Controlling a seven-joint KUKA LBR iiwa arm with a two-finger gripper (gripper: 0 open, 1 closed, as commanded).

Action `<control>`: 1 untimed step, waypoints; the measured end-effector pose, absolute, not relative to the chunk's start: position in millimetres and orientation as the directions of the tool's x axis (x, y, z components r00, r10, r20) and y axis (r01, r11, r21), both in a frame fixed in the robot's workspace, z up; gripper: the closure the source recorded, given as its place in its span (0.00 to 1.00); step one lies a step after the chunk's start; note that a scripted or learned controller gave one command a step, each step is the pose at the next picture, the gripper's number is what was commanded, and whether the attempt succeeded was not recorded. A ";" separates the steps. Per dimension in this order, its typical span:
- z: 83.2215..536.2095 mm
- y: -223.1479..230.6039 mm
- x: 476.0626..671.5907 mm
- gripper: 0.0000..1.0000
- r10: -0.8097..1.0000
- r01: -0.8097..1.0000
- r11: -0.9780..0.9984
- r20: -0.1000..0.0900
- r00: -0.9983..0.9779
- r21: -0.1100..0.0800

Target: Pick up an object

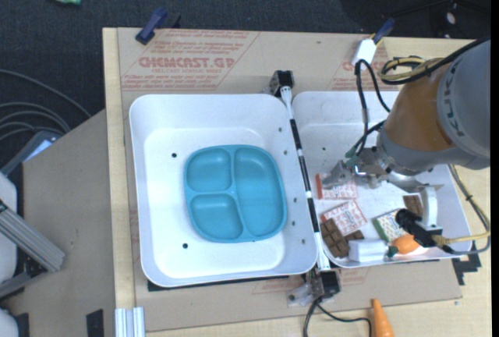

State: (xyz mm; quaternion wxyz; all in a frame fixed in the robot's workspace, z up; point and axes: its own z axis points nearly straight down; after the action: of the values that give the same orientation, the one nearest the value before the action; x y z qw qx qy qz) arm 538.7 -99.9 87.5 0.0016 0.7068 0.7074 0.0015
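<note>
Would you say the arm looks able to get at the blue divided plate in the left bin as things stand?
Probably yes: the blue divided plate lies alone and uncovered in the left bin, with nothing over it. The gripper sits low in the right bin, just across the divider.

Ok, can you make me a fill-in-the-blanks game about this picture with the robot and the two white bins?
1. The blue plate lies in the ____ bin of the camera view.
2. The blue plate has ____ compartments.
3. The robot arm has an ____ band above its wrist.
4. The small packets lie in the bin on the ____.

Missing words: left; three; orange; right
</note>
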 end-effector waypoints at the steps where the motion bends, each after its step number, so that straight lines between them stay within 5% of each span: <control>1: 87.5 -131.1 481.6 0.00 1.000 1.000 -0.001 -0.002 0.001 0.008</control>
State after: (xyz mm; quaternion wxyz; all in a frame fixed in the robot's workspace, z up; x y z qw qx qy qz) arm 481.6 -131.1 87.5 0.0034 0.7075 0.7067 0.0022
